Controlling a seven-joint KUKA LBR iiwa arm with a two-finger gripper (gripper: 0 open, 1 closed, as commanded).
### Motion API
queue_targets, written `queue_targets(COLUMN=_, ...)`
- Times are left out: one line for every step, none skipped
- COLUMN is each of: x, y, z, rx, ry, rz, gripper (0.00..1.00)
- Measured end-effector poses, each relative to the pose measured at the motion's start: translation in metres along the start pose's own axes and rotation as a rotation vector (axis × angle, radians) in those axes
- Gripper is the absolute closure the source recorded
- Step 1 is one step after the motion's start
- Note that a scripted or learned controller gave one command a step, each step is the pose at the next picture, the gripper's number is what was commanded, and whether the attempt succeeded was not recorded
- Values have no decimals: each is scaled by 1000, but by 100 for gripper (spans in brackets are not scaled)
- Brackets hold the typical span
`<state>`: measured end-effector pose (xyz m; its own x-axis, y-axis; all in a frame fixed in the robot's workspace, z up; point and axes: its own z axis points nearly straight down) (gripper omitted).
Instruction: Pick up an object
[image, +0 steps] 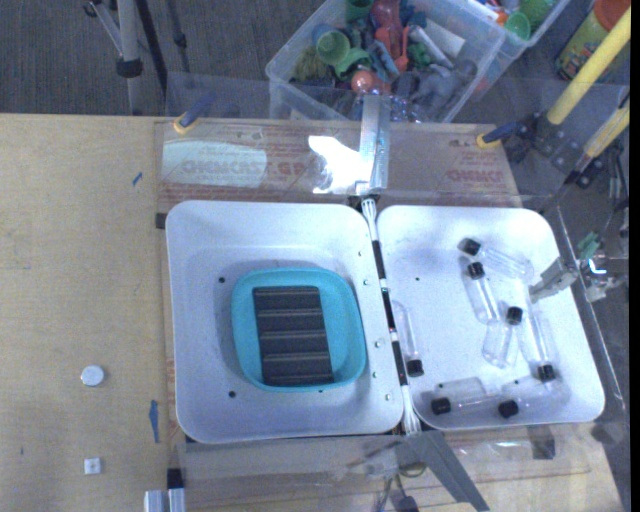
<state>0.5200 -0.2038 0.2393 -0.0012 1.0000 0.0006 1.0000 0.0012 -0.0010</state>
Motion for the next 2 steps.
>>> queue_targets(x=2, y=50, z=122, rx=0, ry=0, rz=12, gripper=0)
queue_targets(x=4, y=26, z=152, rx=-8, ry=-1, rz=-18, gripper=0)
